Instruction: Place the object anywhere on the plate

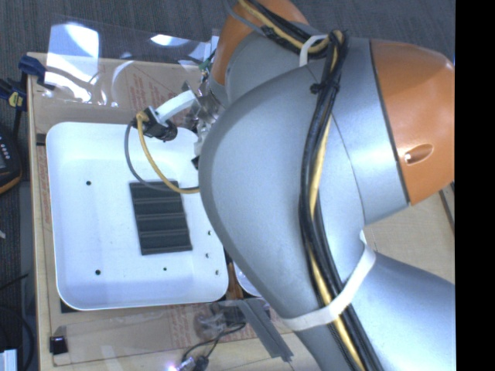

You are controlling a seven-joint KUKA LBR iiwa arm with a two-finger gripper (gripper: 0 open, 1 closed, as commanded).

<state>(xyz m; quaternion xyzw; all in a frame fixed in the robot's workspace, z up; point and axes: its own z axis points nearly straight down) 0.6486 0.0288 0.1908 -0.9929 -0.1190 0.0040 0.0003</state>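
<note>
**My arm fills the right of the view; the dark ridged object lies in the left bin**

My arm [309, 176] reaches in from the right and covers most of the scene, its grey shell crossed by a bundle of black and yellow cables [321, 168], with the orange band [414, 130] at upper right. My pincer is somewhere under the wrist near the far edge of the bins, and I cannot tell how it stands.

The left bin [85, 230] is in plain sight, shallow and white. In it, toward its right half, lies a dark grey rectangular object [161, 218] with ridges across it, flat on the bin floor. A yellow cable loop [151, 165] hangs over the bin just beyond the object's far end.

The bench [139, 83] shows brown at the far side, with clear plastic sheeting [77, 60] on it.
</note>
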